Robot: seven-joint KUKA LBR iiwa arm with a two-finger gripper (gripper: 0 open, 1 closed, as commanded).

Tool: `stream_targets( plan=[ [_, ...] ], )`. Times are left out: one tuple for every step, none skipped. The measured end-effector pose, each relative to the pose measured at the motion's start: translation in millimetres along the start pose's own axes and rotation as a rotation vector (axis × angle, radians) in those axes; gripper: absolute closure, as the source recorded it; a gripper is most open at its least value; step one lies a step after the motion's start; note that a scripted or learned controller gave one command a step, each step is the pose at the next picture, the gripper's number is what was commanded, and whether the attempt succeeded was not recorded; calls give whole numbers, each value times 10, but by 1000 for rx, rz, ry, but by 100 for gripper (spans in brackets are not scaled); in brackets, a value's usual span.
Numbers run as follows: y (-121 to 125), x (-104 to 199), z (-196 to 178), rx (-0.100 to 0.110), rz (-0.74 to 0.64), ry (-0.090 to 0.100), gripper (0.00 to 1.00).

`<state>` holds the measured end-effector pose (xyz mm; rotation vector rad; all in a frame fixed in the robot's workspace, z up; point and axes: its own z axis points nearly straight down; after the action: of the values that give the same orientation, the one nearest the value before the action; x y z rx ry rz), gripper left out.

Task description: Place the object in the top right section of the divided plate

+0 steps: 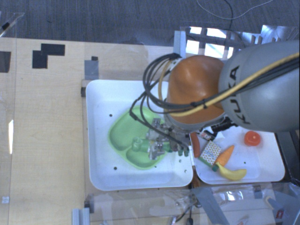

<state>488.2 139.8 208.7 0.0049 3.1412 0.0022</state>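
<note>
Two white bins sit on the counter; the green divided plastic plate (pixel 123 132) lies in the left bin (pixel 101 172). Above it hangs the gripper (pixel 157 146), whose state I cannot tell.

Divided plate (pixel 123 134) in left bin (pixel 101 172); banana (pixel 231 173), carrot (pixel 224 155) in right bin (pixel 269 170)

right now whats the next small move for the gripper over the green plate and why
Probably hold position and check the grasp before any release. The gripper sits low over the green divided plate in the left bin, but the arm and its cables hide the fingers. Whether it carries anything cannot be told. The tomato, carrot and banana lie in the right bin.
</note>
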Motion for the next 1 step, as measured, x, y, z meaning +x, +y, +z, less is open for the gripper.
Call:
stream_targets(
  plan=[
    [10, -29, -94, -3, 3, -3, 100]
  ],
)
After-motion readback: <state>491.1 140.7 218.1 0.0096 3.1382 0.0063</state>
